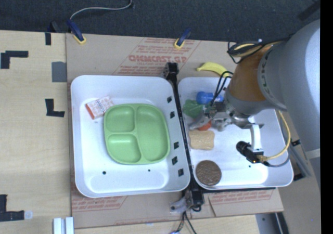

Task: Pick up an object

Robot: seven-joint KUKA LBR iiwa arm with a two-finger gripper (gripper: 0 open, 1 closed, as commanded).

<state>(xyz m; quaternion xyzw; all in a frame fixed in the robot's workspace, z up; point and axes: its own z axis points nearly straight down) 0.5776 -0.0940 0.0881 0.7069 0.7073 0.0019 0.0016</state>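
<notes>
right bin (270,176) crowded left, open right

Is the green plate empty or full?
Empty. The green plate lies flat in the left bin, and all three sections show bare green.

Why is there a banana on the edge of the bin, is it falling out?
The yellow banana does look odd: it lies at the right bin's far rim, seemingly half over the edge, while the sponge and brown disc lie flat inside. Whether it is slipping cannot be told.
</notes>
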